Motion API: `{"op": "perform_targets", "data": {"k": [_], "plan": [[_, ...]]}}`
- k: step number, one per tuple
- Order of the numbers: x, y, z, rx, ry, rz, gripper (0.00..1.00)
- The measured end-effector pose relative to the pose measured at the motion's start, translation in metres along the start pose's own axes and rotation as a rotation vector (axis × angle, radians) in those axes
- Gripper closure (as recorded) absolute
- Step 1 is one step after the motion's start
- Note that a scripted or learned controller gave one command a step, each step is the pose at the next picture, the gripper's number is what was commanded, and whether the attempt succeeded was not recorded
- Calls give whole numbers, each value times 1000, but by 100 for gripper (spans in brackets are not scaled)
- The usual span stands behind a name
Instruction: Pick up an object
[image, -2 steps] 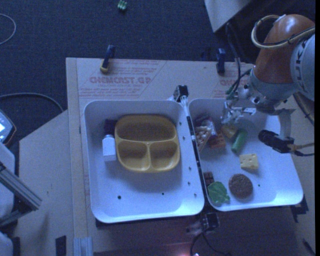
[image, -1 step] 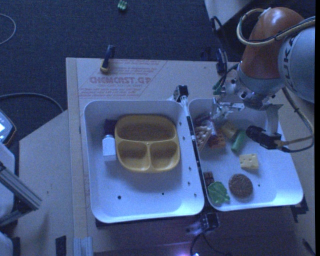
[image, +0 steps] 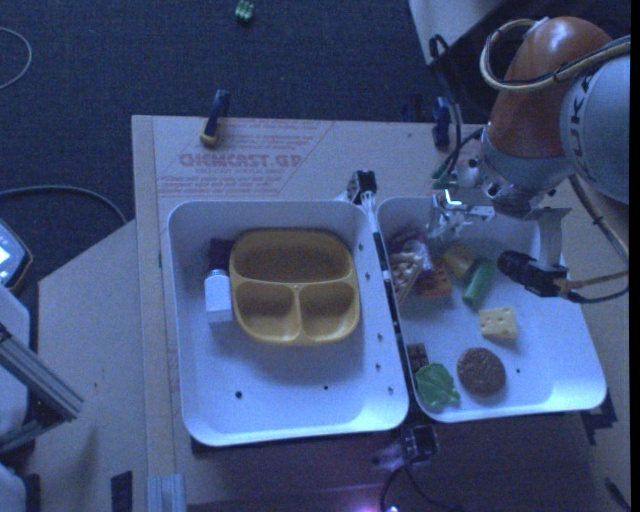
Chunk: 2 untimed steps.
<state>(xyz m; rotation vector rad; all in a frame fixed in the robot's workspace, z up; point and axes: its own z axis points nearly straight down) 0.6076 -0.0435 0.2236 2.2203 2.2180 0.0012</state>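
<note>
Desk (image: 150, 270), two white bins; claw (image: 446, 222) above right bin (image: 560, 350), near cheese wedge (image: 498, 324); grip state indiscernible.

Grey arm (image: 590, 90) reaches in from the right, orange band bulging above the wrist, gripper (image: 447, 222) angled down and leftward, low at the upper part of the right side.

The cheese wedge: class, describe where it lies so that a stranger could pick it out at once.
Find the right bin of the two white ones. Near its right-hand side lies the cheese wedge, above the round brown patty. It alone is pale yellow with holes.
</note>
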Motion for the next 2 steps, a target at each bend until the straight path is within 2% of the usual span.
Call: {"op": "perform_targets", "data": {"k": [2], "plan": [[0, -11, -11, 4, 2, -1, 100]]}}
